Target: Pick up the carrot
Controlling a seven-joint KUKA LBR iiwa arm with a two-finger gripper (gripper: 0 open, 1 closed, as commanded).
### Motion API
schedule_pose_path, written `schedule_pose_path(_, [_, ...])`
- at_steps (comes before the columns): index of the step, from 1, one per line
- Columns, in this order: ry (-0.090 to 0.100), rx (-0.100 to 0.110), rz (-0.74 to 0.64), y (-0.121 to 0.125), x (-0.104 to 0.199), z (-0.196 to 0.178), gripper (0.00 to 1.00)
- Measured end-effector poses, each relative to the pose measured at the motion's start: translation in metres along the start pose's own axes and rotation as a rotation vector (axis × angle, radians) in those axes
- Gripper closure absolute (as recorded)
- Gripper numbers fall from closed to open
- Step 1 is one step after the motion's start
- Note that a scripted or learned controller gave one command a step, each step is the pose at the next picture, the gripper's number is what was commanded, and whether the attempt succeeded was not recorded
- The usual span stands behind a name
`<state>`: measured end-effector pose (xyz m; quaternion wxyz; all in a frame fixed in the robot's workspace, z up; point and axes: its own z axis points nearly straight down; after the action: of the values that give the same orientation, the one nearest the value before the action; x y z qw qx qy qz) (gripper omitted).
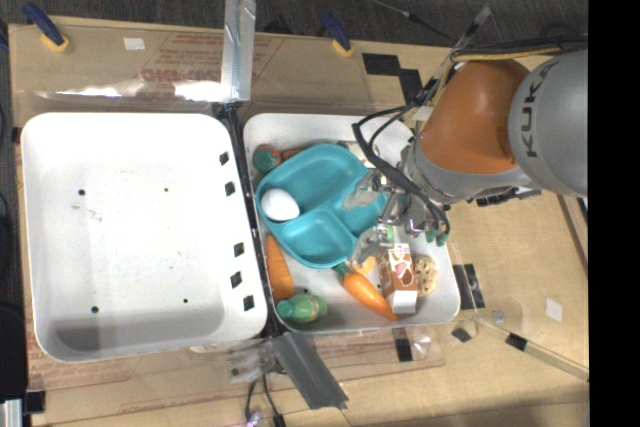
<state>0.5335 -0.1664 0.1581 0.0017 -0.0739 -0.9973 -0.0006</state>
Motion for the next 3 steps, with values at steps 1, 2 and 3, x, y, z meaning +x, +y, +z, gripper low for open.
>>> schedule_pose_path(1, [-0.043, 0.007, 0.177, -0.001, 0.047, 0.055, 0.0])
schedule_pose_path(2, [-0.031, -0.003, 0.378, -0.004, 0.048, 0.057, 0.0])
schedule_pose_path(3, [-0.029, -0.004, 0.554, 0.008, 0.051, 0.058, 0.0])
